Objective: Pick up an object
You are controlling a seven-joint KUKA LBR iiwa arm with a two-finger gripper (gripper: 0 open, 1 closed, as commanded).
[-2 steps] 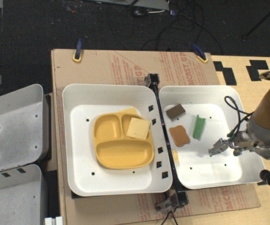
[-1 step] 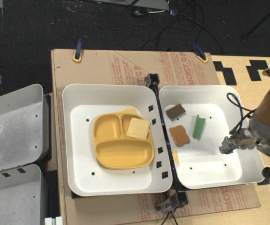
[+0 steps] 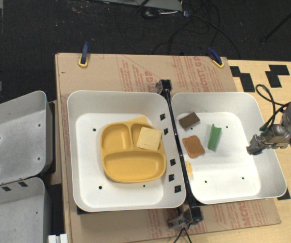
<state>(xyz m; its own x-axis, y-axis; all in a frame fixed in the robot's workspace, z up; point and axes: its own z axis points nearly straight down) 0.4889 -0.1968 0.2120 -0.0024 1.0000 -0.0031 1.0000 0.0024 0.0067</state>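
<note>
The 2 white bins sit side by side on a cardboard-covered tabletop [image 3: 135, 72], meeting at a black divider clip line [image 3: 174, 135] that serves here as the landmark. Just right of that divider, in the right bin [image 3: 246, 186], lie 3 small things: a dark brown block [image 3: 189, 120] nearest the far edge, an orange-brown pad [image 3: 193, 146] below it and close to the divider, and a green bar [image 3: 214, 137] standing a little farther right, near the pad but apart from it. All the floor of this bin right of the green bar is open white. The gripper [image 3: 256, 147] hangs over the right bin's right wall, well apart from the 3 things; it holds nothing, and whether the jaws are parted or closed cannot be told. Left of the divider, the left bin [image 3: 84, 186] holds a yellow compartment tray [image 3: 130, 168] with a pale tan square [image 3: 149, 138] lying in its upper right compartment, close to the divider.
</note>
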